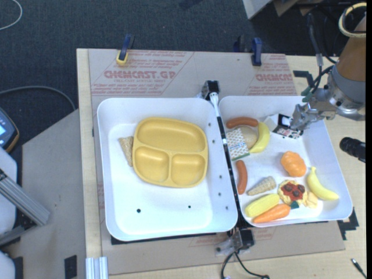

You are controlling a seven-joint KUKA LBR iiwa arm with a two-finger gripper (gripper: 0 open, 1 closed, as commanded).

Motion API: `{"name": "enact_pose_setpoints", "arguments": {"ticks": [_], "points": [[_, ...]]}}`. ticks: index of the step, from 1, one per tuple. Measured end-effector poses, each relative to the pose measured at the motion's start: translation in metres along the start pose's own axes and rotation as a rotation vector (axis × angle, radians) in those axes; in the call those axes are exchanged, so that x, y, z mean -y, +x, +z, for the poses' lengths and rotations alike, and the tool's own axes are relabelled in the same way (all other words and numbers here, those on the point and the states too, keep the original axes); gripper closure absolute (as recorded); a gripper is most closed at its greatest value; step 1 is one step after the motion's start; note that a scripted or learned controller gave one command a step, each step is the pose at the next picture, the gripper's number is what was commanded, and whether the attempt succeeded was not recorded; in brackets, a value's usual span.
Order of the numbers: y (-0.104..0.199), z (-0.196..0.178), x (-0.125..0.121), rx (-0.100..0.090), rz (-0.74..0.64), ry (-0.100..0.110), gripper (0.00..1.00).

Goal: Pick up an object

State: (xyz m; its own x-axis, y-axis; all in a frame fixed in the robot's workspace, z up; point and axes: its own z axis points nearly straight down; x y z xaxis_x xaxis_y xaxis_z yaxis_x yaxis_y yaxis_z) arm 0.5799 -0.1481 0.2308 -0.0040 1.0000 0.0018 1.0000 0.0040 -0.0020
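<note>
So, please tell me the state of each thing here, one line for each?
gripper: low at the right bin's far end, holding nothing visible
yellow divided plate: upright in the left bin, nothing in its compartments
cracker: partly under the plate
orange: lying free
carrot: lying flat

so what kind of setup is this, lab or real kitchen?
Likely a robot lab bench: two shallow white bins side by side on a protective-film-covered board held by clamps, toy plastic food like a yellow banana, and the grey arm's gripper reaching in.
</note>
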Motion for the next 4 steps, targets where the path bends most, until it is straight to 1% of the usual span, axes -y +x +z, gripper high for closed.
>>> {"name": "enact_pose_setpoints", "arguments": {"ticks": [1,2,3,4], "points": [[0.05,-0.008,0.02,0.0,0.001,0.001,1.0],[0.107,-0.003,0.029,0.0,0.0,0.001,1.0],[0.151,-0.006,0.047,-0.001,-0.001,0.001,1.0],[0.181,0.003,0.061,0.001,0.001,0.002,1.0]]}}
